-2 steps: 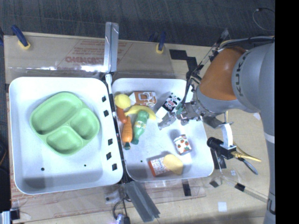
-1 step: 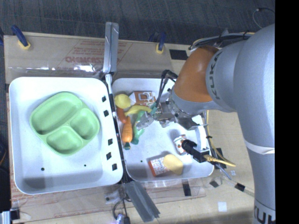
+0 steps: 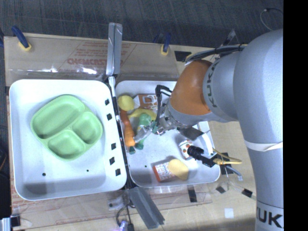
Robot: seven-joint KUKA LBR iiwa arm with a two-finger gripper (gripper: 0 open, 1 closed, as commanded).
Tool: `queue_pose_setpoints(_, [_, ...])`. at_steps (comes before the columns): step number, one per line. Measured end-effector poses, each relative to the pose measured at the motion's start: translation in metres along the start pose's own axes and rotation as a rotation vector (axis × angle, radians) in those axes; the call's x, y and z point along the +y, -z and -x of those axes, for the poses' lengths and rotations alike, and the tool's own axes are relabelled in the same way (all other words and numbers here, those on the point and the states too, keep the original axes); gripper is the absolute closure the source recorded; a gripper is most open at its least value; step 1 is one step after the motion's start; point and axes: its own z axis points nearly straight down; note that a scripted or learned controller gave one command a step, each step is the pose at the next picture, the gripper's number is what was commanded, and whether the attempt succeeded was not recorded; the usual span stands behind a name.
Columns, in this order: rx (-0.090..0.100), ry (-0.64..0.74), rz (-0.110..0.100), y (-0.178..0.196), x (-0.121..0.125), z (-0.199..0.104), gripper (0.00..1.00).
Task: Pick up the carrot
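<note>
Risk: slim orange carrot (image 3: pixel 128 129) lies hard against the left wall of the right shallow white bin (image 3: pixel 208 176), crowded by a yellow lemon (image 3: pixel 126 102) and green clutter, so the gripper (image 3: pixel 155 125), grip state unreadable, may snag neighbours or the wall.

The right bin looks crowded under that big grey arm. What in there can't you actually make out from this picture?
- The hand: its fingers are lost among the clutter, so their state is unclear.
- The slim orange carrot: its lower tip is covered by a crumpled clear wrapper.
- The brown printed packet: partly covered by the arm's orange band.
- The right white bin: its far right side lies under the arm.
</note>
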Motion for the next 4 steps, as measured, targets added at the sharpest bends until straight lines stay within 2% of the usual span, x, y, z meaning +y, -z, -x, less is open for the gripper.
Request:
queue_pose_setpoints(1, [0.013, -0.054, -0.013, -0.011, 0.056, 0.036, 0.0])
queue_pose_setpoints(2, [0.016, 0.218, -0.012, 0.065, 0.012, 0.019, 0.0])
queue_pose_setpoints(3, [0.007, -0.034, -0.01, -0.008, 0.013, 0.009, 0.0])
queue_pose_setpoints(4, [0.002, 0.197, -0.003, -0.005, -0.001, 0.001, 0.0])
